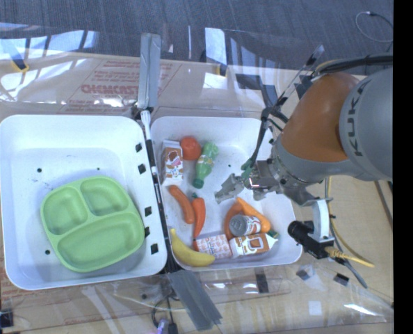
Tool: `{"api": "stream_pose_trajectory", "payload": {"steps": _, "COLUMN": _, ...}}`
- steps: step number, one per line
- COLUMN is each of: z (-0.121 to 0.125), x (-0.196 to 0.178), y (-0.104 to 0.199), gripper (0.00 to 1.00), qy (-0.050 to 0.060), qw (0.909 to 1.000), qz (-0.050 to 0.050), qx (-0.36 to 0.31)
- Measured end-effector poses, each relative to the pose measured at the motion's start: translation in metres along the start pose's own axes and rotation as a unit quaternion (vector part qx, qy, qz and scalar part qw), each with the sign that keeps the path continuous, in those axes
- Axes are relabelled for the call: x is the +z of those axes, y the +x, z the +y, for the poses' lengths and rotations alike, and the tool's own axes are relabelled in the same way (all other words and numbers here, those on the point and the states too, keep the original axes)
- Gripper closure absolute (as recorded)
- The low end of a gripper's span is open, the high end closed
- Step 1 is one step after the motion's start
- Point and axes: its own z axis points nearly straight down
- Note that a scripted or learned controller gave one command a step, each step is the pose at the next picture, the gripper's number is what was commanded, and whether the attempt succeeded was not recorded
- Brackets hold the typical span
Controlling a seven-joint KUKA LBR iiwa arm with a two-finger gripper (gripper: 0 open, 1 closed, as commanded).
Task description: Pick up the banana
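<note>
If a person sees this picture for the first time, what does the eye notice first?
Probably the arm's big orange band at the right, above the right bin. Next, the green divided plate lying in the left bin. Then the yellow banana at the right bin's near-left corner, among small food items.

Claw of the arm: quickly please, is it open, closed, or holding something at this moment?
Claw: open, holding nothing, hovering over the right bin. The banana lies apart from it at the bin's near edge.

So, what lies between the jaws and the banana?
In the camera view, an orange carrot lies between the gripper and the banana, on the bin's white floor.
</note>
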Motion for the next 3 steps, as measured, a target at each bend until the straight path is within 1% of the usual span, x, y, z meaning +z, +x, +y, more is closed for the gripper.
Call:
{"api": "stream_pose_trajectory", "payload": {"steps": 1, "z": -0.017, "x": 0.094, "y": 0.035, "gripper": 0.00, "qy": 0.000, "qw": 0.9962, "qz": 0.000, "qx": -0.087}}
{"api": "stream_pose_trajectory", "payload": {"steps": 2, "z": -0.010, "x": 0.046, "y": -0.009, "gripper": 0.00, "qy": -0.002, "qw": 0.9568, "qz": -0.001, "qx": -0.291}}
{"api": "stream_pose_trajectory", "payload": {"steps": 3, "z": 0.025, "x": -0.005, "y": 0.021, "gripper": 0.00, "qy": -0.002, "qw": 0.9632, "qz": -0.001, "qx": -0.269}}
